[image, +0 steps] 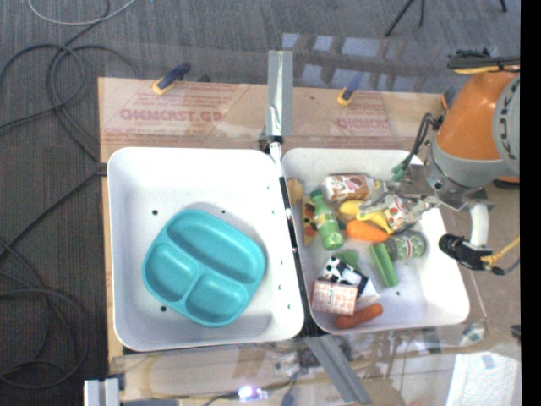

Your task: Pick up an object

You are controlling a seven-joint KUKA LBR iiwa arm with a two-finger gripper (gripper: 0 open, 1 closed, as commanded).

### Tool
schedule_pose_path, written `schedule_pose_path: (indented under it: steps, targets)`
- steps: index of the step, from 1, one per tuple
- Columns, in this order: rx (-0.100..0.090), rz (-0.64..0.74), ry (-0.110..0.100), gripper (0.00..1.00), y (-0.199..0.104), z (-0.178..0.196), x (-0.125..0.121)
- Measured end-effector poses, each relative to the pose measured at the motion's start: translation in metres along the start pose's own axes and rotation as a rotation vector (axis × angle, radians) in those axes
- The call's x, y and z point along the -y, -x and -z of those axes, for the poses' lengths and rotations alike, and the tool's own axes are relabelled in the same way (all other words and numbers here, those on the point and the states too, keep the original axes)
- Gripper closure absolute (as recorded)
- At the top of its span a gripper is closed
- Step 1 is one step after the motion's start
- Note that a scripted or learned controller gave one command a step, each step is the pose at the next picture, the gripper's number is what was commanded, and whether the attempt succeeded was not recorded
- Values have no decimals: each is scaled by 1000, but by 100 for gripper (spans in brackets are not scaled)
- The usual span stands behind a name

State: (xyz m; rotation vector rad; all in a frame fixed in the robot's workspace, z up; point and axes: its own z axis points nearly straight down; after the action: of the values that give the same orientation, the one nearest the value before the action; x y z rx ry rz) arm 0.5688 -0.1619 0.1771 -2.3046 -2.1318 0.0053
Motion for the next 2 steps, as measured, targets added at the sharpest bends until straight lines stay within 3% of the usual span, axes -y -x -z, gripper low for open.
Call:
schedule_pose_path:
  steps: [1,2]
  targets:
    - [-1,4,3,0,34,-69,6]
    - [-6,7,2,100,31,-61,6]
